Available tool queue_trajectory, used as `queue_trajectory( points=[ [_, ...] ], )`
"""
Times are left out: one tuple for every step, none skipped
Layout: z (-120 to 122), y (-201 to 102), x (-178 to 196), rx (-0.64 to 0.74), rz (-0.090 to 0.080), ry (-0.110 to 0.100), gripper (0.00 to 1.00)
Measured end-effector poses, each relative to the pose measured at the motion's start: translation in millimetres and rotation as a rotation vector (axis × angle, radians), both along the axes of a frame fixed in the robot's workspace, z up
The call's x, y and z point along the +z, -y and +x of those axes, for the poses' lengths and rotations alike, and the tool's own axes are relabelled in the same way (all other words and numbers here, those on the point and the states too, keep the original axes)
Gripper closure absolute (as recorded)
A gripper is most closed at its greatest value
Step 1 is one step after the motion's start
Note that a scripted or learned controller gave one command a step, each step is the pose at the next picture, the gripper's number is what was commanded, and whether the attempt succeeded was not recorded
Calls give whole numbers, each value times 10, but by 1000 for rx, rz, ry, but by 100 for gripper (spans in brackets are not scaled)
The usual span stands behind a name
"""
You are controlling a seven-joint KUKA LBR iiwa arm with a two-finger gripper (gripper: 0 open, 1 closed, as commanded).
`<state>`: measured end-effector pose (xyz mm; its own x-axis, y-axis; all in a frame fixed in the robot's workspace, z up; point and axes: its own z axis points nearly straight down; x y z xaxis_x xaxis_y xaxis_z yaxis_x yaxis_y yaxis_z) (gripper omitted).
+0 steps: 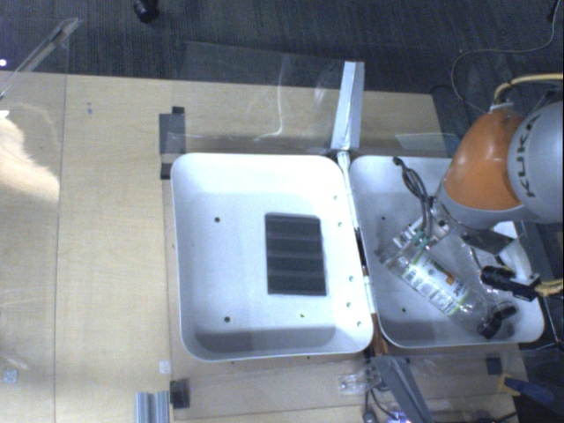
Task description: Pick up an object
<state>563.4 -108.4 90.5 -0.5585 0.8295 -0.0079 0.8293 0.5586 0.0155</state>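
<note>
**Gripper set low in the right-hand bin, at a clear plastic object**

The grey arm with its orange band (pixel 480 170) is seen reaching over the shallow white bin on the view's right (pixel 388 322). The two-finger gripper (pixel 421 236) is set low inside this bin, at the upper end of a clear, crinkled plastic object (pixel 436 285). This object, perhaps a bottle, lies on its side, slantwise across the bin floor. The gripper is judged to be placed there because this is the nearest thing to be picked. Contact appears likely, but it cannot be told whether the gripper is open, closed or gripping anything, since the transparent plastic and the tool's own parts blur together. No grasp is therefore claimed.

The shallow white bin on the view's left (pixel 220 192) is occupied by a single flat black rectangular slab with ribbed bands (pixel 295 254). It is laid near the middle of the floor, roughly square to the walls and well apart from the gripper. The two bins are set side by side on the pale wooden bench (pixel 106 236), with their rims touching or nearly so.

The clear object is expected to handle poorly: its thin, slippery walls may be crushed under a pinch, or it may slide out.
</note>
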Motion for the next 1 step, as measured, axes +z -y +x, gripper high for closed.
queue_trajectory(
  points=[
    [35, -7, 131, 0, 0, 10, 100]
  ],
)
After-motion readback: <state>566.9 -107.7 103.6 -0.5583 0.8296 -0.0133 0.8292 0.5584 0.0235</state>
